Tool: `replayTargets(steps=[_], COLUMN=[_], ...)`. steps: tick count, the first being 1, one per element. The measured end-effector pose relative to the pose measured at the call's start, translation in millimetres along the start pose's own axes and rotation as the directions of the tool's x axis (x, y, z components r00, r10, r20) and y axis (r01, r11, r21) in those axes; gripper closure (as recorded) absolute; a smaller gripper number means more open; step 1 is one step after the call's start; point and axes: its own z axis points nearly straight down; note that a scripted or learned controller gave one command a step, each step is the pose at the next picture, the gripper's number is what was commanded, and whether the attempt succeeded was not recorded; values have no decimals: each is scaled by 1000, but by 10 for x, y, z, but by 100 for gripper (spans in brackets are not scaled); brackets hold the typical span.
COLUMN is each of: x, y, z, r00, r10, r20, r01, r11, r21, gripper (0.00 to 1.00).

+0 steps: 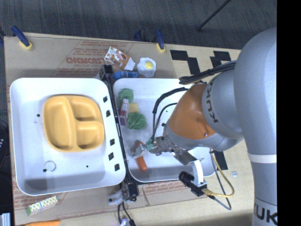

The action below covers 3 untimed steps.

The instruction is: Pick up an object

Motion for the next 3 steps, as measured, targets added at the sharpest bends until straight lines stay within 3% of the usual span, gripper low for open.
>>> replayTargets(steps=[2,3], x=[0,-1], y=[0,3], z=[0,0], r00=[1000,997], r10=[0,71], r20=[0,3], r01=[0,-71], r11=[1000,997], r21=[0,-3], gripper=[0,0])
